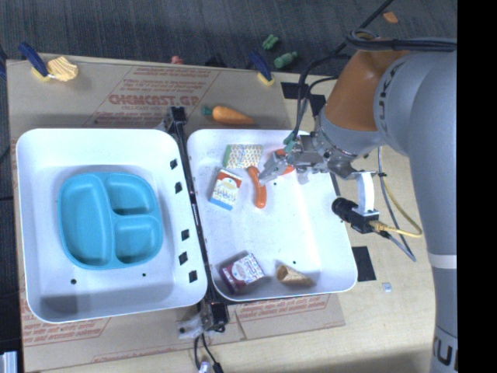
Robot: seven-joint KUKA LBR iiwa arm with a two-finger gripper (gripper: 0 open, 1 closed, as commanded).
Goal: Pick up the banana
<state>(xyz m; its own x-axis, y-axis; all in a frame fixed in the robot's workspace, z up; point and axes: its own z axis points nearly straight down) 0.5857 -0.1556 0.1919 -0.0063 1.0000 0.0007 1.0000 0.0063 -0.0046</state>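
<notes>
claw (281,166): at the upper right of the right bin (330,231), low over the bin floor; metal parts and orange-red bits crowd the tip, so I cannot tell whether it is released or clenched, nor whether anything sits in it.
banana: I cannot pick out any banana with confidence. No clear yellow curved shape lies in either bin.
nearest thing: an orange-red stick-like item (258,186) just below-left of the claw, lying roughly upright in the view, apart from the packets.
other contents: patterned packet (244,156) near the top edge; small carton (226,189) just below it; dark red packet (242,273) and a tan wedge (294,274) at the bottom edge.
left bin (39,231): carries a blue divided tray (111,217).
desk: an orange carrot-like toy (230,116) lies outside the bins, above the right one.
risk 1: wrong target. Judged cause: claw sits by the orange-red item, not a banana.
risk 2: closing on nothing. Cause: target unlocated.
risk 3: dragging the item against the bin's top wall. Cause: claw works close to that wall.
</notes>
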